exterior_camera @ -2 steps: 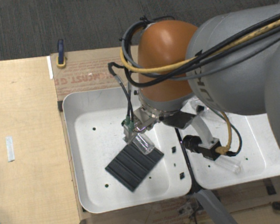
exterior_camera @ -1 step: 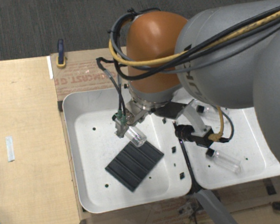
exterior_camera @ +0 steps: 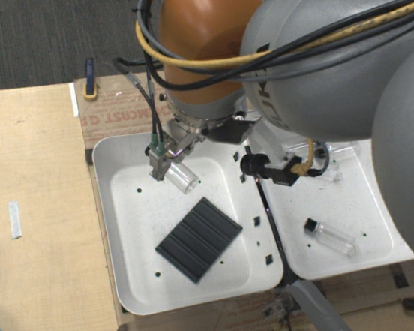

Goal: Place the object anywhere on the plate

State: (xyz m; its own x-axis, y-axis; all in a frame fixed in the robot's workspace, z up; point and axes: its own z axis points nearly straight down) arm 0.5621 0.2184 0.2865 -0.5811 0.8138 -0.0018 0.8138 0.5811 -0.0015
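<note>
A black ribbed plate point(exterior_camera: 199, 239) lies flat and turned at an angle in the left bin point(exterior_camera: 132, 284). My gripper point(exterior_camera: 164, 161) hangs over the back of that bin, up and to the left of the plate. A clear plastic vial point(exterior_camera: 182, 178) sticks out from between the fingertips toward the plate, and the gripper is shut on it. The vial is above the bin floor, just beyond the plate's far corner. The big orange and grey arm hides the back of both bins.
A second clear vial with a black cap point(exterior_camera: 328, 234) lies in the right bin point(exterior_camera: 377, 252). Cables and a black fitting point(exterior_camera: 268, 168) hang over the divider between the bins. The wooden bench point(exterior_camera: 33, 222) stretches to the left.
</note>
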